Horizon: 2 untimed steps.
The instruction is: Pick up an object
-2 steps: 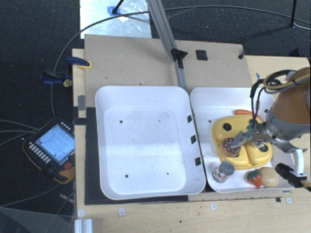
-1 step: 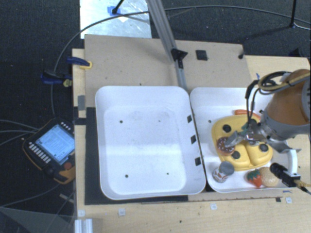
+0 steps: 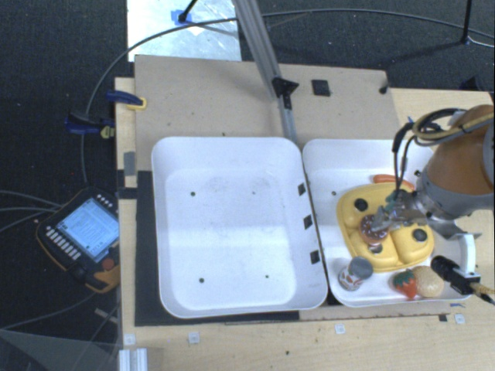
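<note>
The right bin (image 3: 323,172) holds several objects. The biggest is a lumpy yellow plastic toy (image 3: 354,209) in its middle. My gripper (image 3: 380,224) hangs low over the middle of that toy, at or very near its top surface, with the grey wrist and orange band (image 3: 464,168) rising to the right. A small grey can (image 3: 356,272) stands at the bin's front, just left of a red and green piece (image 3: 406,282) and a beige rounded piece (image 3: 429,283). An orange sliver (image 3: 384,179) peeks out behind the yellow toy.
The left bin (image 3: 224,222) lies beside the right one, joined by black clips (image 3: 308,221). A grey pole (image 3: 259,41) slants in from the top. A teach pendant (image 3: 81,234) sits on the floor at left. Cables (image 3: 410,130) loop above the wrist.
</note>
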{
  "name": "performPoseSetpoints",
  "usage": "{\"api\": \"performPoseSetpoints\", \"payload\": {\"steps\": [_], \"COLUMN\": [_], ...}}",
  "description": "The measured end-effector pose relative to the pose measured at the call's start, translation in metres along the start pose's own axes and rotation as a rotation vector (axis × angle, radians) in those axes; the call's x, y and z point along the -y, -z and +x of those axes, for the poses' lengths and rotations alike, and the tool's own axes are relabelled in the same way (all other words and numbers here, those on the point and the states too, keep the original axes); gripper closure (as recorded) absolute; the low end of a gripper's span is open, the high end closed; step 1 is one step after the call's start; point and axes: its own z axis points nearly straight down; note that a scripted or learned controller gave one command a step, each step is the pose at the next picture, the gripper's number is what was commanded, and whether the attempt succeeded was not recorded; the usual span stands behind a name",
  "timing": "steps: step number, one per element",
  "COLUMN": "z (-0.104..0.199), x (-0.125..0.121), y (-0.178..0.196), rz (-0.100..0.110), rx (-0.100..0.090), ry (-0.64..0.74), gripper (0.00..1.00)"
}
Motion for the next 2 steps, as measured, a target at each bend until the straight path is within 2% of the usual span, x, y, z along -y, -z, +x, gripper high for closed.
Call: {"api": "performPoseSetpoints", "payload": {"steps": [1, 2], "z": [0.006, 0.006], "x": [-0.011, -0.013], "y": [0.056, 0.093], "rz": [0.012, 0.012], "rx": [0.015, 0.014], "ry": [-0.006, -0.006], "gripper": [1.00, 1.00]}}
